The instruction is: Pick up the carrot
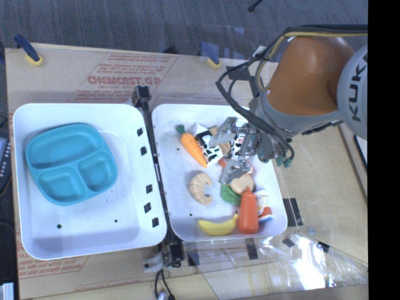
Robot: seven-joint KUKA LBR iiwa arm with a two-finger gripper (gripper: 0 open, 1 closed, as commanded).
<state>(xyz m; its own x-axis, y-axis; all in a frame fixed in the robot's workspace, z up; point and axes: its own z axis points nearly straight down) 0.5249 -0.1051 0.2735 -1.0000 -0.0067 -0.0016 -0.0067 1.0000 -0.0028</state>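
So the carrot [194,149] is lying in the right bin [169,217], up in its upper-left part, running diagonally — green stub toward the upper left, orange tip pointing lower right. It looks like a toy food piece, so my guess is light, rigid plastic, smooth and a bit slippery, nothing fragile about it. The taper is the annoying bit: squeeze near the thin tip and I'd expect it to squirt out. Best bet, I think, is across the thick half just below the green top, fingers closing crosswise to its long axis.

The gripper [240,152] sits just right of the carrot, low over a black-and-white toy [212,149] that seems to be touching the carrot's right side — that crowding could make a clean grab tricky. Honestly can't tell whether the fingers are spread or pinched; it's a jumble of metal and cable there, and nothing is clearly between them.

Other stuff in that bin: a croissant [202,187] below the carrot, a banana [217,225] along the bottom edge, and a red bottle [248,212] beside it. The left bin [37,230] has a blue divided plate [70,162].
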